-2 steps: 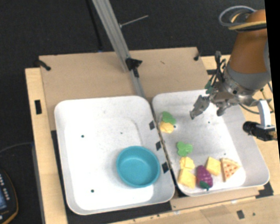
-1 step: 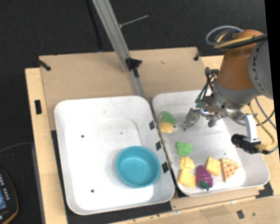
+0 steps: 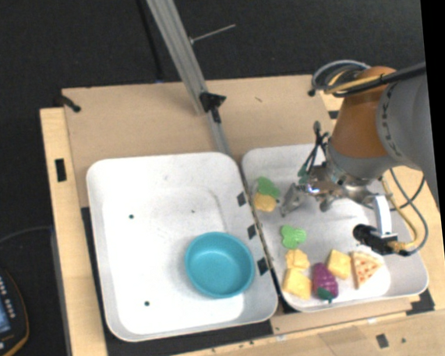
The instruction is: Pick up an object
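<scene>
Gripper [image 3: 296, 198] low in the right bin [image 3: 409, 284], its state impossible to tell, nothing seen held, green-and-yellow toy [image 3: 265, 193] just beside it, green piece [image 3: 292, 236], yellow pieces, purple grapes [image 3: 324, 281], pizza slice [image 3: 365, 267] nearer the front, blue bowl [image 3: 217, 264] in the left bin [image 3: 113, 184]

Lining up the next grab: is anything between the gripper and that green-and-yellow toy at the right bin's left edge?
Nothing visible blocks it. The gripper hangs over the right bin, just right of the green-and-yellow toy, with bare bin floor between them. The green piece lies below that path, nearer the camera.
</scene>
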{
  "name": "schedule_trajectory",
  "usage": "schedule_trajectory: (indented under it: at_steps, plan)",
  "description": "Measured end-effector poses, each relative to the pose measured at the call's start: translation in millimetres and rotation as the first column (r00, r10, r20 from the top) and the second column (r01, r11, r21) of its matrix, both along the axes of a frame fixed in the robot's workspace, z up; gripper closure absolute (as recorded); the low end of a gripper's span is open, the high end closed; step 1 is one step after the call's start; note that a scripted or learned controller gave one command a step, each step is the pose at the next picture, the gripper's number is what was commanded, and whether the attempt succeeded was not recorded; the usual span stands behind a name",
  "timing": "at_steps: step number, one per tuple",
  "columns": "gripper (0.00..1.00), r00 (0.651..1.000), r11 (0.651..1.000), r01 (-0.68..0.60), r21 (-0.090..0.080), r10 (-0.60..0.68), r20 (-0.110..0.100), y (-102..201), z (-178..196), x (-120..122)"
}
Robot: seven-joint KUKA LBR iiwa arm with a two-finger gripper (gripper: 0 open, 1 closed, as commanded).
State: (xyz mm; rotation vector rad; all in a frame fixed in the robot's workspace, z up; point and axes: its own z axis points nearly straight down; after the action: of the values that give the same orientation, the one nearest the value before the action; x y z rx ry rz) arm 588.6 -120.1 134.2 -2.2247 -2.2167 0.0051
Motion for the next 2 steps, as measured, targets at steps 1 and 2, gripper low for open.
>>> schedule_trajectory:
  at_steps: [1,2]
  plan:
    - [1.0,1.0,1.0,0.005,0.002,-0.005,0.006,-0.5,13.4,1.6]
    - [1.0,1.0,1.0,0.0,0.0,0.0,0.009,-5.5,62.3,-5.3]
